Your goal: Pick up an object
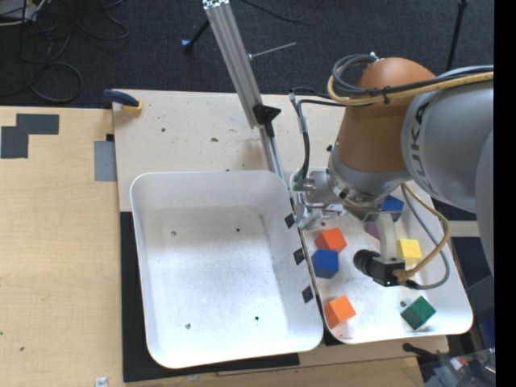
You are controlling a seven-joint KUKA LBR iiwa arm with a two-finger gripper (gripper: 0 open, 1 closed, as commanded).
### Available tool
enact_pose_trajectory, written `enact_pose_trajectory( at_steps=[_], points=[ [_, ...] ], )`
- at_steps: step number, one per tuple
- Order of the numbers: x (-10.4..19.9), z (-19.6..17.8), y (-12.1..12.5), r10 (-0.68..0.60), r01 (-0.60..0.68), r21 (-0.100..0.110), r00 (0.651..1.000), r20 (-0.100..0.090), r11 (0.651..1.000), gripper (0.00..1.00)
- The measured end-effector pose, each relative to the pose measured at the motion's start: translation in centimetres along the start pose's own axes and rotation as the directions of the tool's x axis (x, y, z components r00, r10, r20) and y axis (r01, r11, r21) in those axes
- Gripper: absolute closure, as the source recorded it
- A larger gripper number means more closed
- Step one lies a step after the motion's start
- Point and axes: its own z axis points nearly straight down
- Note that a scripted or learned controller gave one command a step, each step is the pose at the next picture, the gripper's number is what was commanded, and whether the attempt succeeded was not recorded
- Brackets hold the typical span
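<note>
- Looking down at the bench, I see the left bin (218, 272) holding only dark specks.
- The right bin (451, 317) holds small blocks: an orange block (330, 239), a blue block (325, 263) just below it, another orange block (339, 310) near the front, a yellow block (409, 250), a green block (418, 312), and one more blue block (392, 205) (half hidden by the arm).
- The gripper (316, 208) hangs at the wall between the bins, just above the upper orange block; whether it is parted or closed, I cannot tell.
</note>
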Motion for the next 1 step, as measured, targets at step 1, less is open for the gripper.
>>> enact_pose_trajectory(
  at_steps=[1],
  points=[
    [5.44,-0.20,1.12,-0.001,0.001,0.000,1.000,-0.001,1.000,1.00]
  ],
)
